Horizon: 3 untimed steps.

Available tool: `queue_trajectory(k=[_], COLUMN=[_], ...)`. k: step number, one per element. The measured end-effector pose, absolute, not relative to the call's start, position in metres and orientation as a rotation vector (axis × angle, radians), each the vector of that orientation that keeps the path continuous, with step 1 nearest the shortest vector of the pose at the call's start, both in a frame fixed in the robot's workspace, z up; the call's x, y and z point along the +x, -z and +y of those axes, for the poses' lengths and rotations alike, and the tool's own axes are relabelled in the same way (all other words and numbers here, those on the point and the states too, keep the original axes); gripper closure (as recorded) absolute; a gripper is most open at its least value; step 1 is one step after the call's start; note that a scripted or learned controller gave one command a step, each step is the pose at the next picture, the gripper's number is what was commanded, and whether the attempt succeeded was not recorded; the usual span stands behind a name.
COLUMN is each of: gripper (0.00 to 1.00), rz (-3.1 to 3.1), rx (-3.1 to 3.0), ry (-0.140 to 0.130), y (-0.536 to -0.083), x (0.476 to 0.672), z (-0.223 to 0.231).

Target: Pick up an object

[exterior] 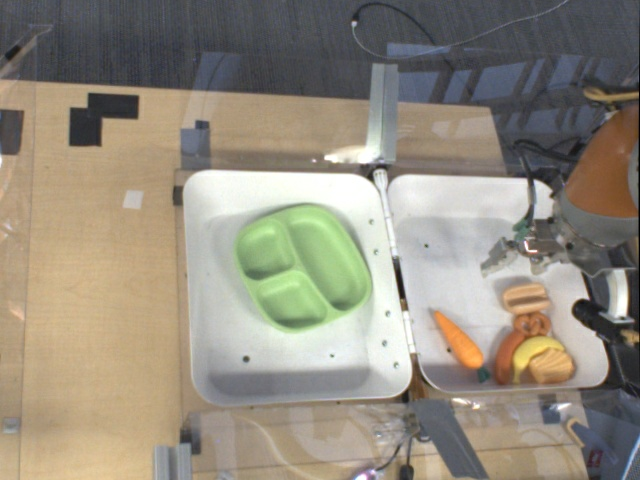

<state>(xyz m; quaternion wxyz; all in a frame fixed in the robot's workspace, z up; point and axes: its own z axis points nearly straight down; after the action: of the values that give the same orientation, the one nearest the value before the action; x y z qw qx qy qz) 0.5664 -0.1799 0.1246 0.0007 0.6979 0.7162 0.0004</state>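
Gripper (512, 251) hangs over the right bin (440, 218), near its far right side, with nothing between its fingers; I cannot tell whether they are spread or pressed together.

Taking the scene from the left: the left bin (215, 368) holds 1 green divided plate (302, 266), sitting slightly skewed. In the right bin, the carrot (458, 339) lies alone near the front, its long axis running diagonally, thin tip toward the upper left and green stem end toward the lower right. Further right, a hot dog (526, 296) lies roughly crosswise just below the gripper, and beneath it a pretzel (532, 323), a banana (535, 351) and other food pieces crowd the front right corner.

My judgement: the crowded cluster is the risk. Closing there could catch 2 pieces or push 1 aside, and the round carrot could roll from a grip along its length.
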Motion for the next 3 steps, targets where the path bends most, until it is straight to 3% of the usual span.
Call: queue_trajectory(k=[1,2,3], gripper=[0.00,0.00,0.00], rz=[2.295,2.278,2.471], rx=[2.139,2.150,1.918], ry=[-0.004,-0.009,-0.009], y=[-0.097,-0.089,-0.090], x=[0.550,0.584,0.518], z=[-0.205,-0.205,-0.207])
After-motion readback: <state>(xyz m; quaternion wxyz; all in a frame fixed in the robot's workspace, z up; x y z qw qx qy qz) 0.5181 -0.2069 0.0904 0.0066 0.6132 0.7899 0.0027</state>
